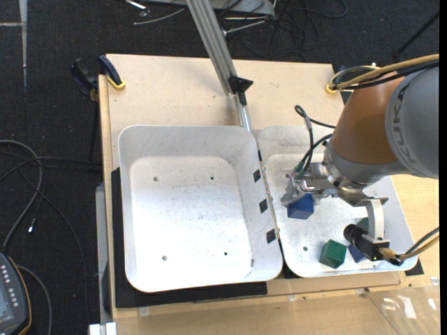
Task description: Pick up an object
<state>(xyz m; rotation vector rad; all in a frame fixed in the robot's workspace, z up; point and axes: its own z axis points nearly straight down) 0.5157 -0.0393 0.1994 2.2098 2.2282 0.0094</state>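
The arm reaches in over the right bin (293, 160), and its hand (299, 195) sits low with a blue block (301, 206) right at its tip. Whether the block is truly pinched or just lying under the hand, I cannot tell, nor how wide the hand stands. A green block (333, 253) lies further toward the near rim, apart from the hand. I'd judge the reach done, the grip unproven, and the lift left to do.
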